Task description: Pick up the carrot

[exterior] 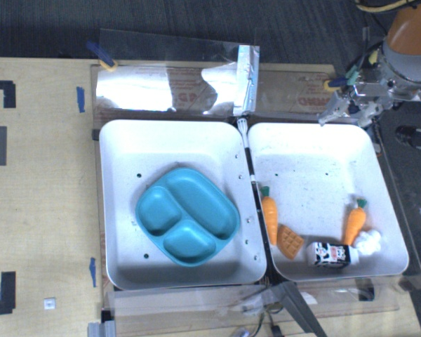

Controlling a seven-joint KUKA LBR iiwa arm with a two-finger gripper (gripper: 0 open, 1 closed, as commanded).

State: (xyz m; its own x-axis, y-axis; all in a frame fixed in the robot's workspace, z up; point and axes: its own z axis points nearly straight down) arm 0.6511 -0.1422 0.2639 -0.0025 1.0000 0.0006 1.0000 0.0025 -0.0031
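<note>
Orange carrot (pixel 269 216) lying along left wall of right bin (pixel 316 142), touching a tan waffle piece (pixel 290 241), with second carrot (pixel 355 222) near right wall beside a cow-patterned carton (pixel 330 253); both loose, ungrasped, gripper (pixel 344 109) parked well apart over far rim, its opening impossible to judge.

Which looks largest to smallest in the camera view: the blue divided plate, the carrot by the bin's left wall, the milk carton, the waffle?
1. blue divided plate
2. carrot
3. milk carton and waffle: these look alike in size, so I leave them unranked.
</note>
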